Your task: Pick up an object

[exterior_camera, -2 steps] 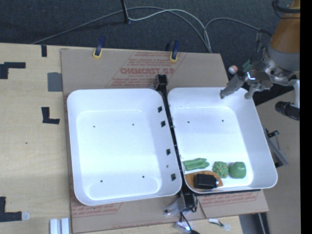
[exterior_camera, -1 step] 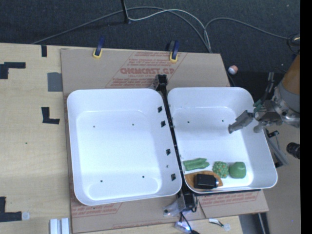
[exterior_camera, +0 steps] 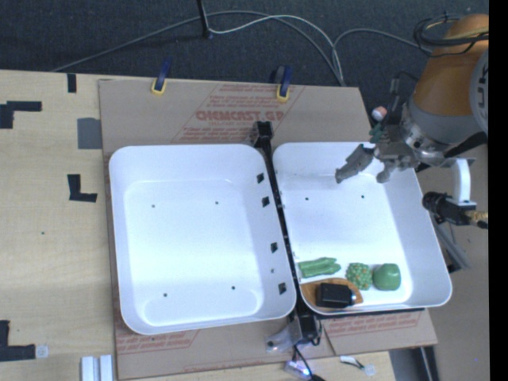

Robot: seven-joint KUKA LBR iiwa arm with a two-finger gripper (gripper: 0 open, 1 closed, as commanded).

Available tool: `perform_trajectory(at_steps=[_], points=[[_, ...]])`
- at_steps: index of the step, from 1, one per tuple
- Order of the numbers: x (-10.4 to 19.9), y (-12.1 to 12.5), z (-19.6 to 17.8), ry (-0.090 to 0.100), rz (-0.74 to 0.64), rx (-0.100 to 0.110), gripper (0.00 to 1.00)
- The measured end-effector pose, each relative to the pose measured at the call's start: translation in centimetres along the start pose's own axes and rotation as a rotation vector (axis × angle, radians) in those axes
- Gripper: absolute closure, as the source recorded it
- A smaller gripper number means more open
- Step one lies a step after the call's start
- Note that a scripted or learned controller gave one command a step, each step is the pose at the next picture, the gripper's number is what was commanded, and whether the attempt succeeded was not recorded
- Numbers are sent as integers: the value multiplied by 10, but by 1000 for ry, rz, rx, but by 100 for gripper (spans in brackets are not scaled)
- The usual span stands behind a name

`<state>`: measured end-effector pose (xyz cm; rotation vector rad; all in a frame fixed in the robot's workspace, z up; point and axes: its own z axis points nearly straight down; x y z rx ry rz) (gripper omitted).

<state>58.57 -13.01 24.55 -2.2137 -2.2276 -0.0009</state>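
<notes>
The arm leans in over the right bin, its claw hanging with fingers spread and nothing between them. Well below the claw, probably slid there by the bin's slope, huddle the green ball, broccoli, green pod and black block.

I see two white bins, the left bin and the right bin, touching along a black clipped seam on a cardboard sheet. Blue clamps pin its far edge, and cables trail across dark carpet.
</notes>
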Motion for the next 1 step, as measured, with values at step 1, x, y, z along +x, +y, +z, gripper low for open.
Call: perform_trajectory(at_steps=[1], points=[[7, -74, 53, 0, 4, 6, 0]])
